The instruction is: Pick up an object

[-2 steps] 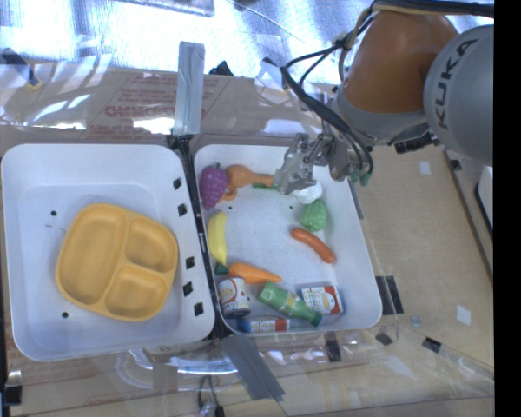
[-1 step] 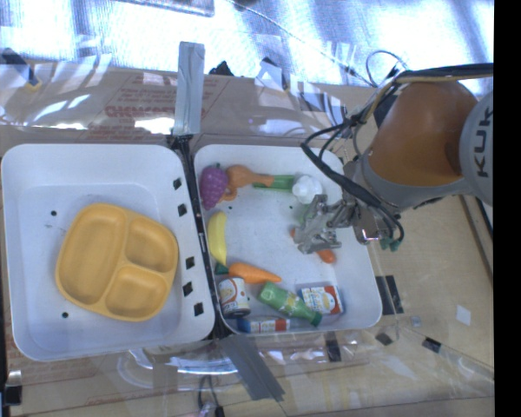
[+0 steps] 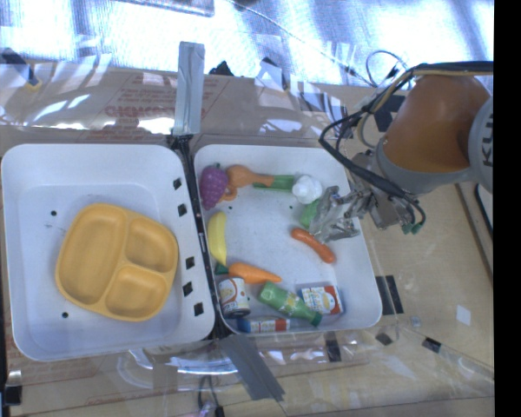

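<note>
The gripper (image 3: 332, 220) hangs low over the right bin (image 3: 358, 272), near its right wall, and just under and to the left of its metal fingers lies an orange-red chili (image 3: 313, 245), close to the tips but not between them. Nothing can be seen held in the fingers; whether they are spread or closed cannot be told from this slanted view. Just above and left of the gripper sits a white ball-like item (image 3: 307, 188), with a small green piece (image 3: 306, 215) beside the fingers. Farther left along the bin's top edge are a carrot with a green stem (image 3: 256, 179) and a purple grape bunch (image 3: 213, 184). Left of the gripper, by the divider, lies a banana (image 3: 217, 237). Below and left are a second carrot (image 3: 253, 274), a can (image 3: 233, 295), a green bottle (image 3: 287, 303), a small packet (image 3: 321, 299) and a thin tube (image 3: 265, 325) at the bottom wall. The arm (image 3: 430, 129) comes in from the right, its orange band above the wrist, cables looping around it, the wrist tilted down and leftward into the bin. Well to the left, the other bin (image 3: 35, 163) holds a yellow divided plate (image 3: 115, 261).
</note>
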`<action>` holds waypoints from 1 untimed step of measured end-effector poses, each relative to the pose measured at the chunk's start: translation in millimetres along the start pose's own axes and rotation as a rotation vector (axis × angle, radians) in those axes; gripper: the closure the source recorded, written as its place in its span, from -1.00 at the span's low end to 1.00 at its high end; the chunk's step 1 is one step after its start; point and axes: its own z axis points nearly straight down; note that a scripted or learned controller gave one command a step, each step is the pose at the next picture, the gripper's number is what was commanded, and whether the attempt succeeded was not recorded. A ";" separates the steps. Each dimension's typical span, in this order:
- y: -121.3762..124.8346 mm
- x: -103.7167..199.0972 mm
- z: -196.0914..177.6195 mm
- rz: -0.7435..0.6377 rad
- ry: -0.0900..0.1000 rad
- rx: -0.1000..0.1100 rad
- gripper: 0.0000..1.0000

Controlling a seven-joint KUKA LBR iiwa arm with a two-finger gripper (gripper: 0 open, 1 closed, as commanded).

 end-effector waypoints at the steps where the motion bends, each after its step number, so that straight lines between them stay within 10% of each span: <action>1: 60.8 24.3 18.7 0.039 0.002 -0.003 1.00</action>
